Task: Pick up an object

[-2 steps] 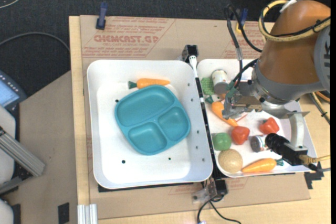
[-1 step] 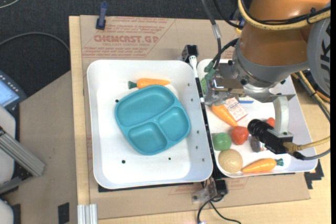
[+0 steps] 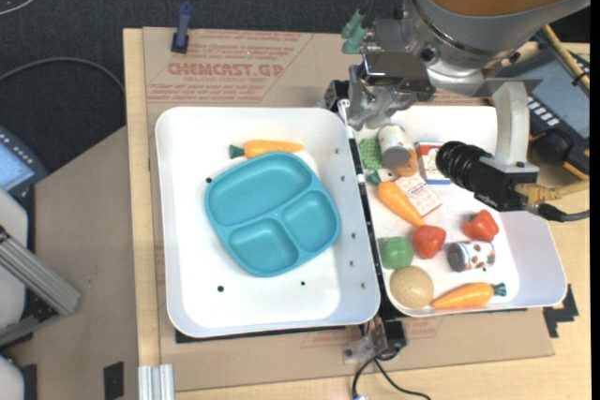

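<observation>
- The claw [image 3: 375, 112] hangs low over the far edge of the right bin [image 3: 544, 267], close to the wall it shares with the left bin [image 3: 178, 201]; whether it is wide, narrow or gripping anything cannot be told from this angle.
- Just beside the claw, toward the near side, a small grey-and-tan can [image 3: 395, 147] lies on a green item [image 3: 370, 152] against the shared wall.
- Next to the can lies a small carton with red and white print [image 3: 428, 166], and a wedge-shaped orange carton [image 3: 405, 200] lies slanted just below it.
- A black cylinder mounted on a white bracket [image 3: 473, 169] reaches over the middle of the right bin.
- Nearer the front of that bin lie a red pepper [image 3: 482, 225], a red tomato [image 3: 429, 241], a green round fruit [image 3: 396, 251], a small patterned can [image 3: 470, 255], a beige ball [image 3: 412, 287] and an orange carrot [image 3: 464, 296].
- In the left bin a teal divided plate [image 3: 272, 213] sits near the centre, with a second carrot [image 3: 267, 147] lying just beyond its far edge.
- Both bins rest on a brown cardboard-covered tabletop [image 3: 234, 66], where a small blue clip [image 3: 181, 28] sits at the far edge.
</observation>
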